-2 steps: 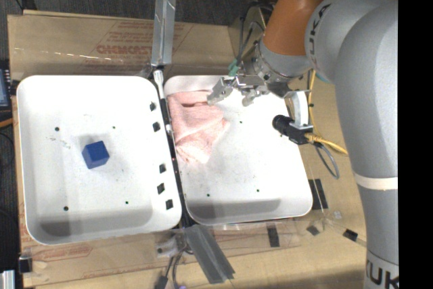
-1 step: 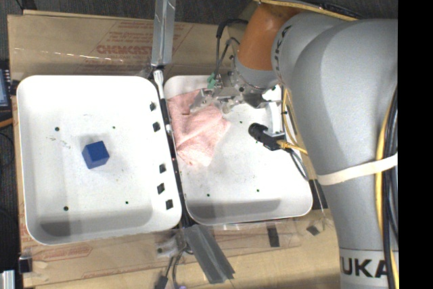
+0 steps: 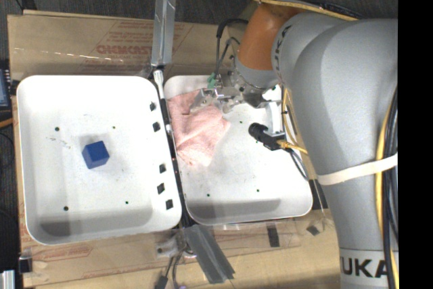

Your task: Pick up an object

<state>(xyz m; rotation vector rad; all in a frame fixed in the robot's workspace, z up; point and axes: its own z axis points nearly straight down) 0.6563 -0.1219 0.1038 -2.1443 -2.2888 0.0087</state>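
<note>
The gripper [image 3: 215,95] sits low over the pink cloth [image 3: 197,128]; whether its fingers grip it, I cannot tell, so nothing looks lifted yet.

So the arm [image 3: 345,118] is a chunky thing, smooth light grey casing with rounded, almost bulbous segments. Near the bottom of the big segment you can read part of the maker's name in dark capital letters, "UKA". An orange band [image 3: 260,40] sits above the wrist, kind of coppery in this light. A pale strap [image 3: 358,169] wraps across the grey body, and thin yellowish cables [image 3: 391,125] run down its right side. Dark looped wires [image 3: 226,44] hang by the wrist, which ends in silvery metal hardware with a bit of green.
</note>
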